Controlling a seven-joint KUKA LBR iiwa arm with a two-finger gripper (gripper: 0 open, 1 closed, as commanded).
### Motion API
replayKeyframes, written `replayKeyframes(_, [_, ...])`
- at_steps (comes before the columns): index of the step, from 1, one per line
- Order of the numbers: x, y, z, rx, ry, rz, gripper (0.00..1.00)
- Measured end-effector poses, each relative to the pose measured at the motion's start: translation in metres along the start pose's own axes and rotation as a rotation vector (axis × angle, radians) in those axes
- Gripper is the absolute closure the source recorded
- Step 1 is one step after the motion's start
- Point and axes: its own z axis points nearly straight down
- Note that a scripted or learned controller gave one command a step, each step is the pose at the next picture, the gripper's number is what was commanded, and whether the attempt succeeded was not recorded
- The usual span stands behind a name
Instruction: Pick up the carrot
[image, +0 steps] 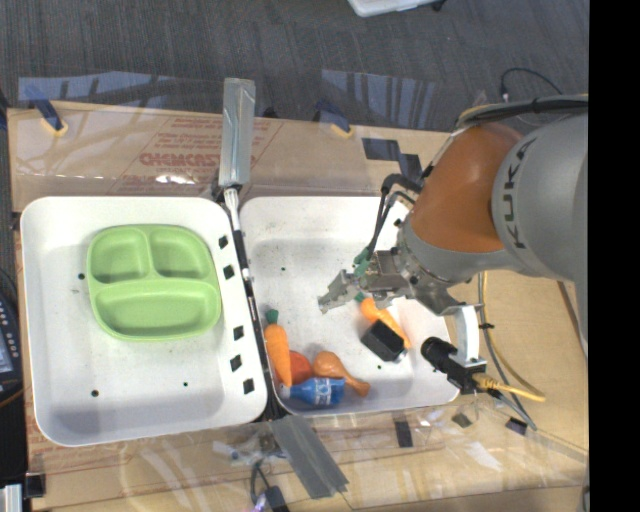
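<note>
Two orange candidates: you have a carrot (277, 353) lying along the left wall of the right bin (300, 225), and a smaller orange piece (383, 318) under the pincer (362, 287).
Pincer: hangs over the bin's middle — you cannot tell whether it is open or closed.
Risk: it sits nearer the small orange piece and black block (382, 343), so you may grab the wrong thing.
Crowding: an orange toy (335, 366) and blue bottle (313, 393) touch the carrot — the wall hampers finger room.
Elsewhere: green plate (153, 280), left bin (50, 300).
</note>
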Motion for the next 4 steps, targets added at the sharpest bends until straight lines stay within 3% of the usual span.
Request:
replayKeyframes(1, [-0.062, 0.028, -0.050, -0.004, -0.002, -0.017, 0.00])
replayKeyframes(2, [-0.071, 0.056, 0.114, 0.003, 0.000, 0.194, 0.00])
replayKeyframes(3, [-0.091, 0.034, 0.124, -0.002, 0.001, 0.018, 0.00])
replayKeyframes(4, [-0.092, 0.034, 0.114, -0.002, 0.000, 0.016, 1.00])
